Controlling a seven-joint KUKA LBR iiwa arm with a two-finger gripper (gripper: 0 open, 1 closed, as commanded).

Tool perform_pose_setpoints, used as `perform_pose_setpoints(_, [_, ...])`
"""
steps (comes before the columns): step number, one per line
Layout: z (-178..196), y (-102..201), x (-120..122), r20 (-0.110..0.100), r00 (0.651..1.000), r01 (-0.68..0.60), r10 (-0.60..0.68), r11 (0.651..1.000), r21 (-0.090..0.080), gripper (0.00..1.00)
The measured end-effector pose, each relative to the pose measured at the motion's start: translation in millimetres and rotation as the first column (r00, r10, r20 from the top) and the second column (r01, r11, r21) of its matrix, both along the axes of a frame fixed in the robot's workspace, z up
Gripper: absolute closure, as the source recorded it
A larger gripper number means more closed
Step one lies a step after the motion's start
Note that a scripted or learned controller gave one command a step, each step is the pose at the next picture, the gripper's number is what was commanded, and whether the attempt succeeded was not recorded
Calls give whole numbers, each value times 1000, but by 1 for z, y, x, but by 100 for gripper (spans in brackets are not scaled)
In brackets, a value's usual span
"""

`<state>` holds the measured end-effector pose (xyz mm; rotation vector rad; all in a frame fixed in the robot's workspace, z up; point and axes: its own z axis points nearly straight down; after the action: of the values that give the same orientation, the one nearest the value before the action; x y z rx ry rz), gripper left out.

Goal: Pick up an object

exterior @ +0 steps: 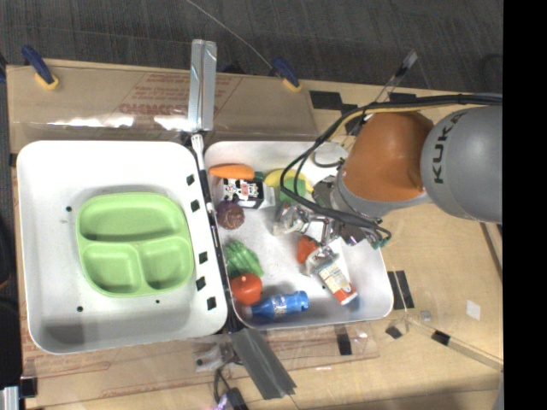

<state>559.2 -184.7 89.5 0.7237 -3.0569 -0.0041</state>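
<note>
My gripper [293, 219] hangs low over the middle of the right bin [376, 290], below the arm's orange band [386, 156]. Just under and right of it lie a small red object [307, 248] and a white and red packet [335, 280]. To its left sit a purple ball [230, 216] and a black and white box [243, 192]. An orange piece [232, 171] and a yellow item [275, 178] rest at the bin's far end. A green leafy toy [242, 254], a red tomato [246, 289] and a blue bottle [280, 304] lie near the front left corner.
The left bin [43, 314] holds a green divided tray [134, 242]. A divider wall with black clips [205, 254] separates the two bins. Cables [342, 131] loop from the arm over the right bin's far edge. Brown bench surface [444, 272] lies to the right.
</note>
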Motion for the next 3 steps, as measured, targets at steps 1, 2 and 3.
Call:
perform_pose_setpoints(1, [-1,61,72,-4,986,-165,165,986,0,0])
perform_pose_setpoints(2, [0,4,9,-4,987,-163,163,987,-1,0])
perform_pose_setpoints(3, [9,100,97,-6,966,-258,258,966,4,0])
